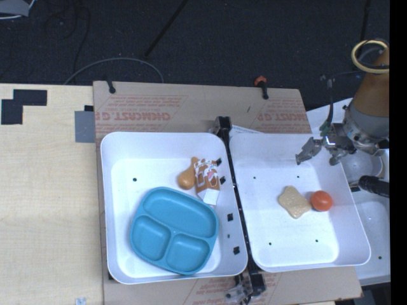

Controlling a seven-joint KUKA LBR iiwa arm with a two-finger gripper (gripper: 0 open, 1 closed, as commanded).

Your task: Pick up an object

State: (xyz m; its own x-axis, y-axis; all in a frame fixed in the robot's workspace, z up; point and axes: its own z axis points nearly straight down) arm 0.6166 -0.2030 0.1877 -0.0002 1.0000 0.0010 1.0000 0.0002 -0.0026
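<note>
Orange ball point(322, 201) and tan sponge point(293, 202) touch in the right bin point(280, 259), so the empty, spread-fingered gripper point(321, 150) above could nudge one while grabbing the other.

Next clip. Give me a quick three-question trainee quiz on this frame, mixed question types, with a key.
1. True or false: the blue divided plate lies in the right bin.
2. Which sits beside the tan sponge-like piece? A) an orange ball B) a green cup C) a spoon
3. Over which bin's far edge is the gripper?

Key: 1 false, it lies in the left bin; 2 A; 3 the right bin.
</note>
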